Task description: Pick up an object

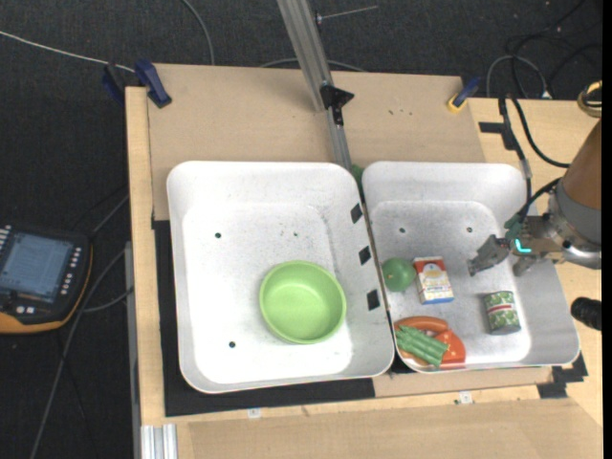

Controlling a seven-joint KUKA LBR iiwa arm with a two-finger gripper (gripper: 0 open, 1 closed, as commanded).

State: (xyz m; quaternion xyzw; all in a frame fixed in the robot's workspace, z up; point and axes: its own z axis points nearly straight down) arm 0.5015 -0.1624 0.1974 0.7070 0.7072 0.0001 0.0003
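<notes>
Nearest, a red-rimmed plate of green vegetables (429,343) sits at the right white bin's (449,187) near edge. Just beyond, the grey two-finger gripper (490,256) hangs with fingers spread, holding nothing, above bare floor. A green-labelled can (500,312) lies just near-right of it: centre over it, then descend straight before closing.
</notes>
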